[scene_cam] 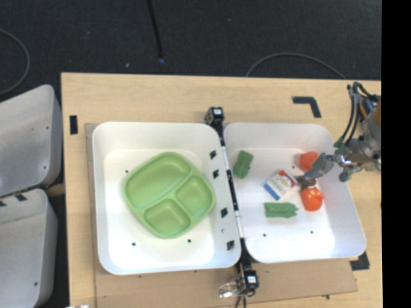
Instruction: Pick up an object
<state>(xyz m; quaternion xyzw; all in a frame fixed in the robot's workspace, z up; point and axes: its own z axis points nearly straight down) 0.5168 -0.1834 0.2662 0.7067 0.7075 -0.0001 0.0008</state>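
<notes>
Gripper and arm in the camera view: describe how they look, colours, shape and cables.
The gripper is small and grey, with slim metallic-looking fingers reaching out from a darker, blocky wrist piece at the view's right side. Behind it, a bundle of thin dark cables loops upward along the arm. A brownish-orange patch shows on the arm by the edge. No markings are legible at this sharpness.

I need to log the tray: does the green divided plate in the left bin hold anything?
Empty. The green plate lies flat in the left bin, and its three compartments show bare green.

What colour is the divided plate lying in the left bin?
Light green: the divided plate shows plainly in the camera view, inside the left bin.
</notes>
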